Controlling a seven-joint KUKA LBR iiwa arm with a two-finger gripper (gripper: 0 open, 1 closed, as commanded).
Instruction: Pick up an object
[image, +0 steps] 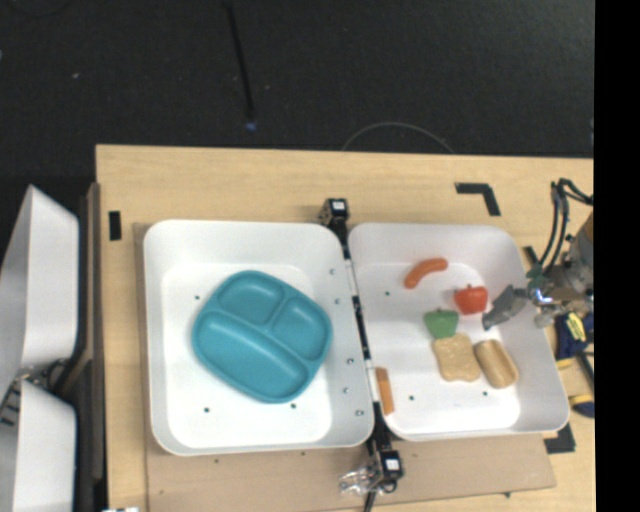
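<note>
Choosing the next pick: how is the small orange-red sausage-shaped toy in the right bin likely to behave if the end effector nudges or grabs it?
The small orange-red sausage-shaped toy looks rounded and curved, so it may roll or pivot when nudged. It seems smooth, perhaps slippery under a pinch. It lies apart from the other items in the right white bin, so a push likely meets nothing at first.

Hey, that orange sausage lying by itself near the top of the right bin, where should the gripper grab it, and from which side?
Probably across the middle of the sausage, coming straight down from above. It lies flat, long and slightly curved, with bare bin floor on both long sides, so the fingers could straddle its narrow width there. The gripper is off to its right, near the tomato.
</note>
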